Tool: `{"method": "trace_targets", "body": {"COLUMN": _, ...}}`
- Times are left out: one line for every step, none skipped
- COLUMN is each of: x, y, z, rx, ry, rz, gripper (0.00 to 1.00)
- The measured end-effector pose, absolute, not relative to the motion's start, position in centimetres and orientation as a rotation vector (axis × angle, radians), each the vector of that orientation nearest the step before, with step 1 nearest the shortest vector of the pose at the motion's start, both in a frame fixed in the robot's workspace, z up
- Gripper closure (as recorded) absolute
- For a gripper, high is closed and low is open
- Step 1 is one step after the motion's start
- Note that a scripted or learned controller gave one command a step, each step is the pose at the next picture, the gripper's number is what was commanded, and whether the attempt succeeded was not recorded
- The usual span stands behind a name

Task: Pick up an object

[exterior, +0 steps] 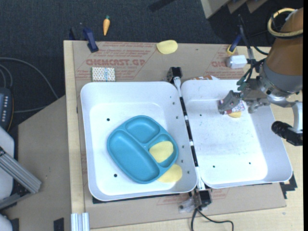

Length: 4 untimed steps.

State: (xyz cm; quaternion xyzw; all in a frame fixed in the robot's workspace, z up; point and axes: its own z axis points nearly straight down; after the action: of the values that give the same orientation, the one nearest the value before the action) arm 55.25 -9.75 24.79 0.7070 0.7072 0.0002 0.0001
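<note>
A blue divided tray (pixel 140 148) with a yellow piece (pixel 161 150) in one compartment lies in the left bin (pixel 96 105), while over the right bin's (pixel 231 167) far edge the gripper (pixel 234 105) hovers at a small yellow object (pixel 235 113), its grip impossible to tell.

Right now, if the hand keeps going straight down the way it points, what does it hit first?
Most likely the small yellow object just under the hand in the right bin. Depth is unclear from this slanted view, so it could meet the bin floor beside it instead.
</note>
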Motion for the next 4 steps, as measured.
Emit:
{"method": "trace_targets", "body": {"x": 58.7, "y": -12.6, "z": 15.0, "rx": 2.224, "ry": 2.222, "rz": -0.002, "gripper": 0.0}}
{"method": "trace_targets", "body": {"x": 61.9, "y": -17.8, "z": 8.4, "rx": 2.223, "ry": 2.22, "rz": -0.003, "gripper": 0.0}}
{"method": "trace_targets", "body": {"x": 66.6, "y": -15.2, "z": 8.5, "rx": 2.218, "ry": 2.221, "rz": 0.001, "gripper": 0.0}}
{"method": "trace_targets", "body": {"x": 66.7, "y": -15.2, "z": 9.6, "rx": 2.215, "ry": 2.22, "rz": 0.003, "gripper": 1.0}}
